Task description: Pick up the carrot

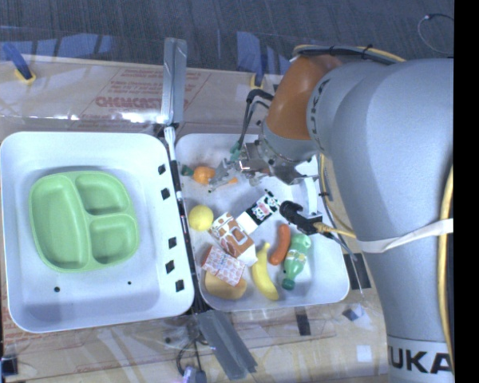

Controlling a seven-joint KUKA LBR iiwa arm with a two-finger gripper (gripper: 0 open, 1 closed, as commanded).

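The carrot (203, 174), a short orange piece, lies in the back left corner of the right bin (329, 292). My gripper (226, 174) is down low in that bin, immediately right of the carrot and very close to it. A small orange sliver (231, 182) shows at the gripper's tip; whether it belongs to the carrot is unclear. The grey arm with its orange band (299, 102) reaches in from the right and covers the bin's back right part.
The right bin also holds a lemon (200, 217), patterned cartons (231, 234), a black-and-white carton (263, 208), a red-orange sausage shape (280, 244), a banana (263, 276) and a green bottle (294, 263). In the left bin (16, 294) sits a green divided plate (84, 218).
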